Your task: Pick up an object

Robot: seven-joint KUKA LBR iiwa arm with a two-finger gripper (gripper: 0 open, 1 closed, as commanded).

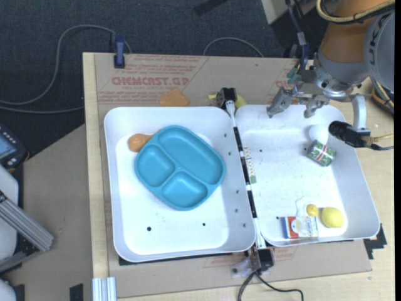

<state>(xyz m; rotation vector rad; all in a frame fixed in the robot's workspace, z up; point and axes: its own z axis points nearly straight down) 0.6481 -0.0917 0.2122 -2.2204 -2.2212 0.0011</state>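
Gripper (293,105) over right bin's (276,187) far edge, fingers spread, holding nothing. Nearest pick: can (320,153) by the right wall, lying tilted. Best to move over it, line fingers across its short side, drop straight, avoid the wall.

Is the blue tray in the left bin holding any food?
Empty. The blue tray shows three bare compartments; an orange object lies beside it in the left bin, partly under its rim.

My arm (354,36): grey casing, orange band, yellow and black cables; gripper (294,107) with two grey metal fingers.
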